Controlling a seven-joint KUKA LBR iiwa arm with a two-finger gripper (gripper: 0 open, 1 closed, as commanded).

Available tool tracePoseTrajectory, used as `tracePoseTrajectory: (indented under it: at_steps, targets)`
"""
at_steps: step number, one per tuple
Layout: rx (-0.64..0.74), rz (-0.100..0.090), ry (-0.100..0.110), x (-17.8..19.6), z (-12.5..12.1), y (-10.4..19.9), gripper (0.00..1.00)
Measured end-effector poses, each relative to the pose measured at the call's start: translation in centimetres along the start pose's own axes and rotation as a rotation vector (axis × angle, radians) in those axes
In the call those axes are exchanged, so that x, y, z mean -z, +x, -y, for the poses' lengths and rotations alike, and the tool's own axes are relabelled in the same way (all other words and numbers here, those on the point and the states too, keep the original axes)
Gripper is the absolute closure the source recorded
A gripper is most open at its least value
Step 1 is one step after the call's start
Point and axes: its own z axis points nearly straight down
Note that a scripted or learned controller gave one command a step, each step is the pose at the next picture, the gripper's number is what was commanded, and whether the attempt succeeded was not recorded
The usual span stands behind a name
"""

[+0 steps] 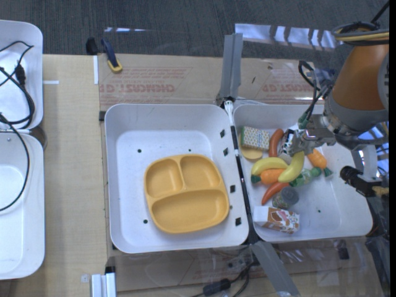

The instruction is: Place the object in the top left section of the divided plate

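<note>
A yellow divided plate lies in the left white bin, with two small sections at its far side and one large section at the near side. My gripper is low over the toy food pile in the right bin. It sits just above a yellow banana and beside a red chili. A second banana, an orange carrot and a green piece lie right under and around it.
The right bin also holds a patterned packet, a small orange piece, a grey round piece, another red chili and a printed box. The orange-banded arm hangs over that bin's far right.
</note>
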Motion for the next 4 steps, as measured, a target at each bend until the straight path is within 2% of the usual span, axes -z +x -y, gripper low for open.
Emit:
tracePoseTrajectory:
  at_steps: [1,2,3,4]
  targets:
    - [0.059,0.0,0.001,3.3,5.5,9.6,1.0]
    - [-0.165,0.0,0.003,-1.8,7.5,11.5,1.0]
    - [-0.094,0.001,0.002,0.9,2.7,18.8,1.0]
    - [-0.088,0.002,0.001,2.1,-1.8,23.9,1.0]
